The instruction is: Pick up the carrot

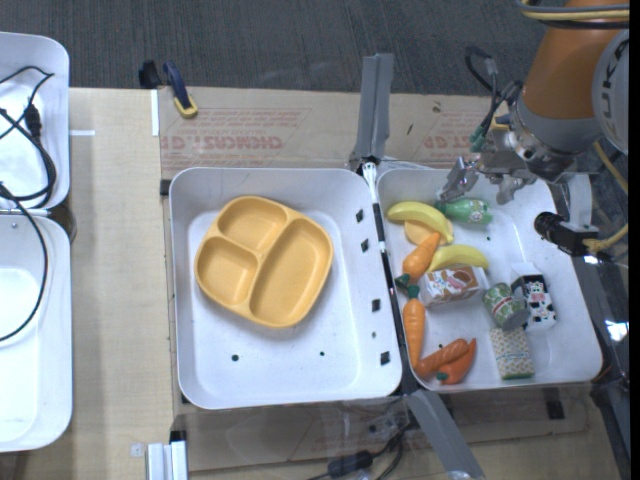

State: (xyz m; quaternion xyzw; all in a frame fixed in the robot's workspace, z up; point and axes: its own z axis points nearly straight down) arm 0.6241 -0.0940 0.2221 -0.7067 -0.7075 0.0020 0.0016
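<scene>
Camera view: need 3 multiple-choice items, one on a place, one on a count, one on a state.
1. Where does the yellow divided plate lie?
A. in the left bin
B. in the right bin
C. on the bare bench

2. How many bananas are in the right bin?
A. one
B. two
C. four

3. What is the state of the gripper relative to the carrots?
A. clamped on a carrot
B. above the bin's far end, apart from every carrot
C. resting on the plate

Answers:
1 A: the plate sits alone in the left bin.
2 B: one banana lies near the far end, another just below it.
3 B: the gripper hangs by the green toy; the nearest carrot lies free below it.
</scene>
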